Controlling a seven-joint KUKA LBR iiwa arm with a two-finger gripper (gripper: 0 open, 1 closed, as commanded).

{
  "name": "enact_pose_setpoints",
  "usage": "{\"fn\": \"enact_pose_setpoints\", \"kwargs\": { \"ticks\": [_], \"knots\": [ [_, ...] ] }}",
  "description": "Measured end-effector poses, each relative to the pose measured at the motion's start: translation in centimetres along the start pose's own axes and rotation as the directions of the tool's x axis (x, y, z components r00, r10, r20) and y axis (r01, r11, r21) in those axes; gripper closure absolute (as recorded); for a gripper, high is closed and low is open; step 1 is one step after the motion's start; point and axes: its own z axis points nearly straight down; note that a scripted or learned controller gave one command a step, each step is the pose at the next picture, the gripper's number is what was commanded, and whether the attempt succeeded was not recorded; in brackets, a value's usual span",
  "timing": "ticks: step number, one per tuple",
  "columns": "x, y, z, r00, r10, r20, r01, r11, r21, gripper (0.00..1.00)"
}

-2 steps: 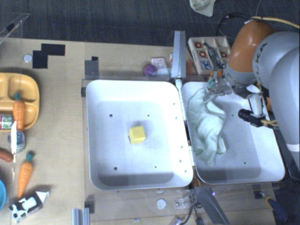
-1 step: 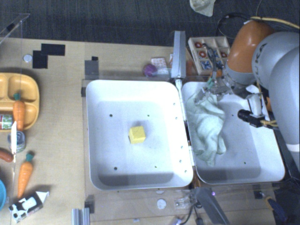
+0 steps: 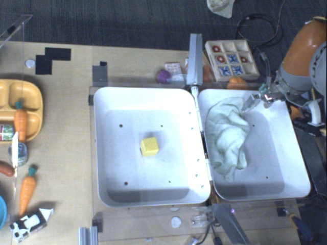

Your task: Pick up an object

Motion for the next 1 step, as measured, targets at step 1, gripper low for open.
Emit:
{"fn": "enact_pose_setpoints", "kwargs": {
  "ticks": [1],
  "knots": [
    [4.73, -7.80, 2.91, 0.936, -0.351, 0.000, 0.351, 0.936, -0.003, 0.00]
  ]
}}
